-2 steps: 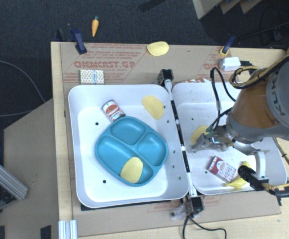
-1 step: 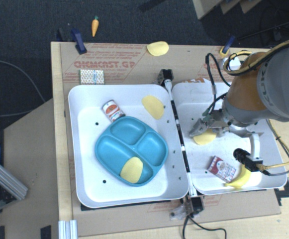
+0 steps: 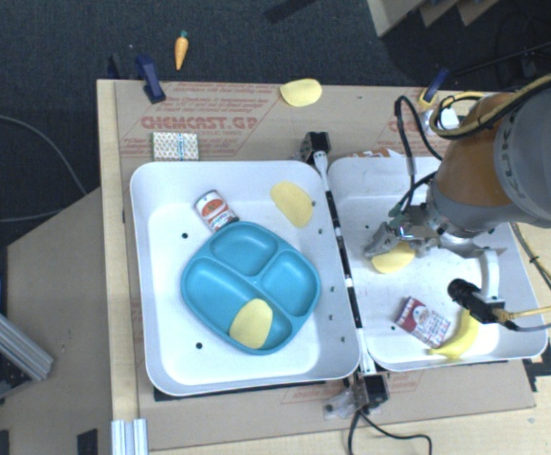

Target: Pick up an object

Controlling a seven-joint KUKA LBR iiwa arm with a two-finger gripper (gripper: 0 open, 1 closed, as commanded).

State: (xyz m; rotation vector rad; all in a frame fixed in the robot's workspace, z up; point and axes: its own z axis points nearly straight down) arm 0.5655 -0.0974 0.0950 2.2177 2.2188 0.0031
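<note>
- Gripper (image 3: pixel 395 242), right of centre: whether it is spread or pinching cannot be told.
- Yellow lemon-shaped object (image 3: pixel 392 261), right bin (image 3: pixel 370 192): touching gripper; probably light, smooth, slippery; grasp across its narrow middle.

A small orange carrot toy (image 3: pixel 181 50) lies on the dark carpet (image 3: pixel 57 27) above the bench, with a blue clip (image 3: pixel 148 77) at the bench's top edge nearby. On the brown bench surface (image 3: pixel 228 121) sit a yellow oval piece (image 3: pixel 301 92) and a small patterned packet (image 3: pixel 175 145), both outside the bins.
</note>
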